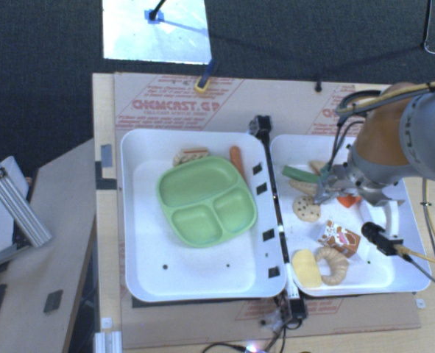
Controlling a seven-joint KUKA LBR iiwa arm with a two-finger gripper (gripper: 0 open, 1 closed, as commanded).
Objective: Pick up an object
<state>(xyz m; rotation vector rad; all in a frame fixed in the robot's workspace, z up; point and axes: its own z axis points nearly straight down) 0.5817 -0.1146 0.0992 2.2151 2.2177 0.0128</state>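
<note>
**Arm low over the right bin, target not yet secured**

Camera view: The grey arm reaches in from the right and the gripper (326, 190) sits low in the right bin (405, 274), among a cluster of toy food. Whether its fingers are spread or closed cannot be told; the wrist and cables hide them, and nothing can be seen held between them. Just beside the tip lie a green strip (300, 173), a tan slice (303, 187) and a cookie (305, 209); an orange piece (348, 200) peeks out from under the wrist. Nearer the front rim are a red-and-white wrapper (338, 237), a croissant (333, 264) and a yellow piece (306, 268).

To do the step well, I would judge it best to settle on one item with free space on both sides. The cookie or croissant look like better bets than the thin strip, which lies flat and offers little to pinch. Descend straight, close, then lift slowly to check the hold.

Materials: the bins are smooth, glossy white plastic with rounded corners. The cookie is a flat speckled disc, the croissant ridged and curved, the yellow piece smooth and domed. The left bin (140, 271) holds a pale green tray (206, 201) with three compartments, matte-looking, plus a toast (191, 155) and a sausage (236, 159) behind it.
</note>
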